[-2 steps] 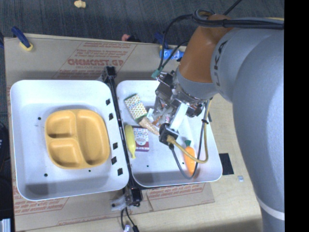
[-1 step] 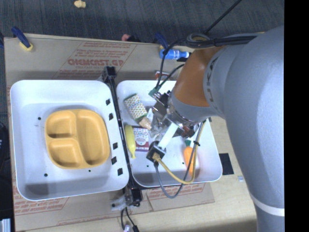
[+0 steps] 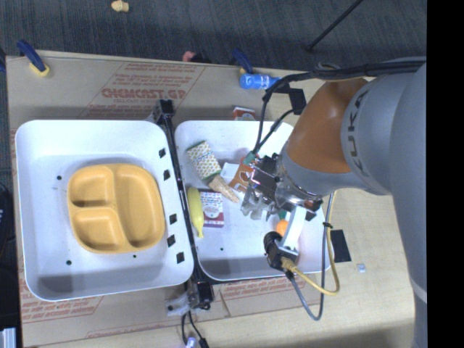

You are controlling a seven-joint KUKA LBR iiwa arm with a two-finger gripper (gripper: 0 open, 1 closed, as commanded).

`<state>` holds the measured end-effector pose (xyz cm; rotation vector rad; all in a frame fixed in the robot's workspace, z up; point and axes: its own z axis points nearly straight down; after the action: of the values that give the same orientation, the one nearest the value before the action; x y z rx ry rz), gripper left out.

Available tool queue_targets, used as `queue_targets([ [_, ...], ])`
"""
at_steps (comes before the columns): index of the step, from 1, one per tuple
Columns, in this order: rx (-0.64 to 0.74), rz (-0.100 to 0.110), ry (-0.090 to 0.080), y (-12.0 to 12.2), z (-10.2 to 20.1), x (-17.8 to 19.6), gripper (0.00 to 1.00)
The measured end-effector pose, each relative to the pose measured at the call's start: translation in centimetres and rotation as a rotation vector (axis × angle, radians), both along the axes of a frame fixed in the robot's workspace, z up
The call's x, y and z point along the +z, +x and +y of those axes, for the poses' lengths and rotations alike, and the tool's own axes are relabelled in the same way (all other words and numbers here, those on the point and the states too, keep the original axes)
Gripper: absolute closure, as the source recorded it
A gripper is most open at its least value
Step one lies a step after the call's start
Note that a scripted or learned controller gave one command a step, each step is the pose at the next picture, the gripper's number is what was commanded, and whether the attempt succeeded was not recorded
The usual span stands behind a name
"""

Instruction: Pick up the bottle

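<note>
Grey arm (image 3: 377, 136) hiding much of right bin (image 3: 217, 263), gripper (image 3: 255, 203) lowered there, finger state unclear, bottle not identifiable among clutter, banana (image 3: 195, 210) and patterned cylinder (image 3: 204, 159) left of gripper.

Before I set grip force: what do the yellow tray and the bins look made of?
The yellow tray looks like molded plastic, matte, with smooth rounded compartments. The left bin and right bin look like white rigid plastic, faintly glossy, with rounded corners; the exact material cannot be told.
</note>
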<state>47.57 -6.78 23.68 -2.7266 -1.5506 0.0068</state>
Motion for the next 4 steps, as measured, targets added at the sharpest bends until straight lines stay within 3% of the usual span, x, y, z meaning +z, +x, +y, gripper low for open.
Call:
queue_targets([
  [1,-0.110,0.001,0.000,0.0,-1.2,-2.6,1.00],
  [2,0.361,-0.004,0.000,0.0,-7.0,1.0,1.00],
  [3,0.407,-0.003,0.001,0.0,-11.6,-3.6,1.00],
  [4,0.804,-0.003,0.005,0.0,-13.5,-9.1,1.00],
])
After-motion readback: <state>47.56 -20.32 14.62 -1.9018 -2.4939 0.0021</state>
